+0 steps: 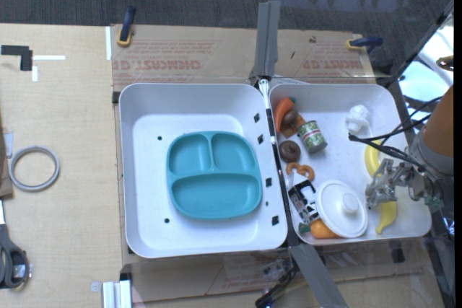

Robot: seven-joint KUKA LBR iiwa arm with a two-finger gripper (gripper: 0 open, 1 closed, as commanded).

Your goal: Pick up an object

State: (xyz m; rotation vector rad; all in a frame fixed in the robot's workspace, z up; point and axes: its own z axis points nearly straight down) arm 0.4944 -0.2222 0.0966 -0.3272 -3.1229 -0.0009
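My gripper (380,187) hangs over the right side of the right bin (339,94), reaching in from the right. It sits just above a yellow banana (386,216) and next to a white round lid (343,208). A yellow piece (371,157) lies partly under the arm's cables. Further left in the bin are a green can (312,135), a chocolate donut (289,150), an orange pretzel shape (302,171), a carrot (284,110) and a black-and-white item (303,200). A white crumpled thing (358,116) lies at the back.
The left bin (144,155) holds a teal divided plate (214,174). An orange piece (322,230) lies at the right bin's front wall. A tape ring (32,167) and scissors (11,263) rest on the bench at the far left.
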